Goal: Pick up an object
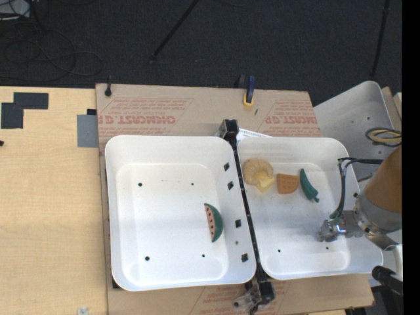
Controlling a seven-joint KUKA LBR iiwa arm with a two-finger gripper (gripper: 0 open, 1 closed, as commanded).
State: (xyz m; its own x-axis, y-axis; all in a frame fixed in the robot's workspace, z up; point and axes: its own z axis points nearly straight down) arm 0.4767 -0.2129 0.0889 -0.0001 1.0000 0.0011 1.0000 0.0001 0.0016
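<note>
While the two-finger gripper (328,233), its state unclear, is seen low in the right white bin (341,262), a slim green pod-shaped object (308,184) lies diagonally, upper-left to lower-right.

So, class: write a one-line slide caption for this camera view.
Gripper low in right bin near three toy foods; watermelon slice in left bin.

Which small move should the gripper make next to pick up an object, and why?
Probably a short move toward the far side of the right bin, to the green piece. The gripper sits low at that bin's right side over bare floor, and this piece lies nearest, apart from the orange piece.
</note>
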